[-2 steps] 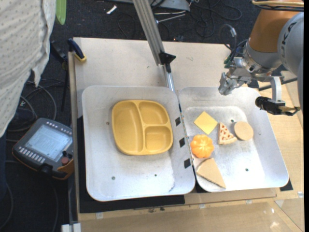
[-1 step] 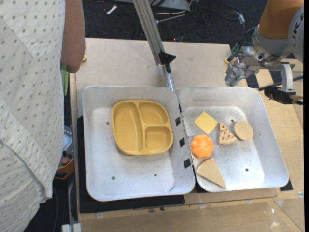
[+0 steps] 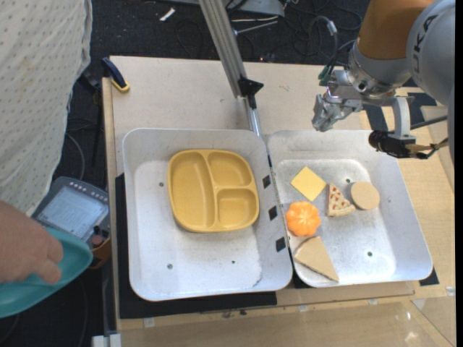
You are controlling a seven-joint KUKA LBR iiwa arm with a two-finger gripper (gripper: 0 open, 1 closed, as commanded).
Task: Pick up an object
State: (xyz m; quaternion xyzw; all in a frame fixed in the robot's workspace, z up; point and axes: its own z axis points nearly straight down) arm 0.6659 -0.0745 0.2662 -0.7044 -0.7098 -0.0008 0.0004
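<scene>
Near the bench's right edge: orange (image 3: 303,218), light, rigid, smooth; grip across its middle. Tool (image 3: 327,116) above; its state cannot be told.

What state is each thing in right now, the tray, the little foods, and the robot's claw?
Yellow tray: lying flat in the left bin, compartments bare.
Yellow square: flat in the right bin.
Pizza slice: flat, beside the round biscuit.
Orange: resting near the bins' divide.
Tan wedge: flat, below the orange.
Gripper: raised above the right bin's far edge, holding nothing.
</scene>
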